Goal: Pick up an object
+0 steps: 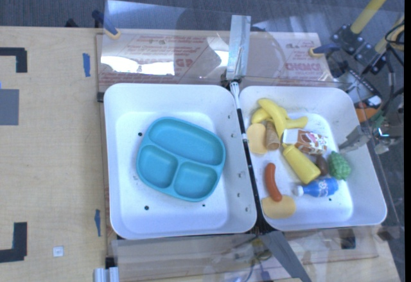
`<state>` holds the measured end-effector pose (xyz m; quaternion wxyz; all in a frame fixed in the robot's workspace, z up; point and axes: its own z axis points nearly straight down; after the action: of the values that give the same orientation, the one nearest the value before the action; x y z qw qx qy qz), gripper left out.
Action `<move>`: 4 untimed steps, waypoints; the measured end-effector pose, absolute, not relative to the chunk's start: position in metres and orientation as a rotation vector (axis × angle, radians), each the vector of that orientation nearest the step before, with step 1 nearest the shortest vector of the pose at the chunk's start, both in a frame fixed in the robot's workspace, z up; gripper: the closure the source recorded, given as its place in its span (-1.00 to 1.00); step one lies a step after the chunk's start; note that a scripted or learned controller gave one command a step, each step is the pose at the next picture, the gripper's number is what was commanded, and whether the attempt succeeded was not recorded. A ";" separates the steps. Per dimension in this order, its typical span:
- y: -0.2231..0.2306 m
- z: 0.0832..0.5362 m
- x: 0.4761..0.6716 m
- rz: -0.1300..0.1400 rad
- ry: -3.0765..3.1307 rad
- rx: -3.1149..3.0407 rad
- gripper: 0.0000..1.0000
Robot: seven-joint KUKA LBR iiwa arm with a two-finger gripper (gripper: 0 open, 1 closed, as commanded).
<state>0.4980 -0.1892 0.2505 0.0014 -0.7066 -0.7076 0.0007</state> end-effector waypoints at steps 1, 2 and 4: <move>-0.182 0.190 0.479 0.004 -1.926 -2.473 -1.00; -0.186 0.087 0.513 -0.006 -1.971 -2.447 -1.00; -0.175 0.098 0.590 -0.005 -1.856 -2.542 1.00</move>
<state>0.5904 -0.1747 0.0976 -0.0028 -0.8077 -0.5896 -0.0016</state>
